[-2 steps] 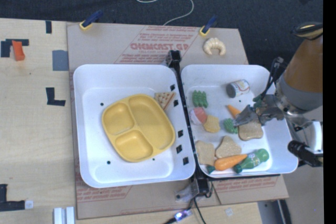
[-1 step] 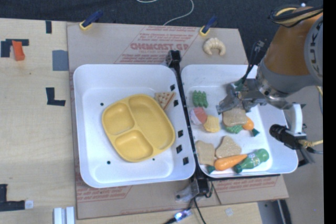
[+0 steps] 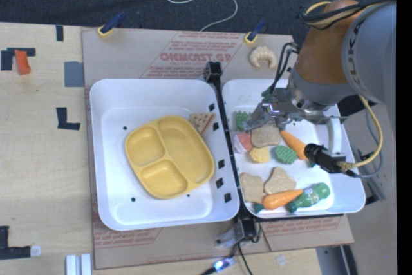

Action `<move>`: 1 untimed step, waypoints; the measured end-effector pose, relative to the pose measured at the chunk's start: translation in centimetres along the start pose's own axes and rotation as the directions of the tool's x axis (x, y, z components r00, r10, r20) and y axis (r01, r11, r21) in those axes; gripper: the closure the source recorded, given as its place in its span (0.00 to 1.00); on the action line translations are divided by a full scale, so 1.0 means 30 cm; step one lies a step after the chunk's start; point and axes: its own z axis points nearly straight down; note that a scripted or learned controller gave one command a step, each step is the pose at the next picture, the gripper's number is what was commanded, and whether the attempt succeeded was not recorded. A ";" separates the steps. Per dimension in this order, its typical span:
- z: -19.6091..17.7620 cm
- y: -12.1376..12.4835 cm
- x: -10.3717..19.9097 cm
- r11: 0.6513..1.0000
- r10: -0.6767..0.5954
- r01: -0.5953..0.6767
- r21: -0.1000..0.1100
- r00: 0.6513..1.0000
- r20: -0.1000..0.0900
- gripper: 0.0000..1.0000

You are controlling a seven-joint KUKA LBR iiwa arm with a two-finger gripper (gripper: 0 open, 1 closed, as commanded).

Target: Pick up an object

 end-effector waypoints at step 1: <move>0.025 0.121 0.164 1.000 -0.001 0.001 -0.001 1.000 -0.001 1.00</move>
